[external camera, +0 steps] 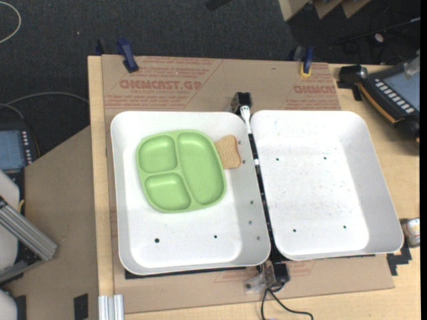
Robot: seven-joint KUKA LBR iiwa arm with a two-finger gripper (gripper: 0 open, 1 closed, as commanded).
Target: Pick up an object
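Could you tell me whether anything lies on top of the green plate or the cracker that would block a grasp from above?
Nothing visible does. The green plate lies uncovered in the left bin. The cracker lies against the plate's right rim, also uncovered.

Camera view, looking down on the arm's working area. The left bin (127, 199) and the right bin (320, 199) both lie fully exposed to the camera, with every rim unbroken from the far side to the near side. At the right edge, just beside the right bin's near right corner, a small grey rounded part (415, 230) enters the frame. Whether it belongs to the arm cannot be told.
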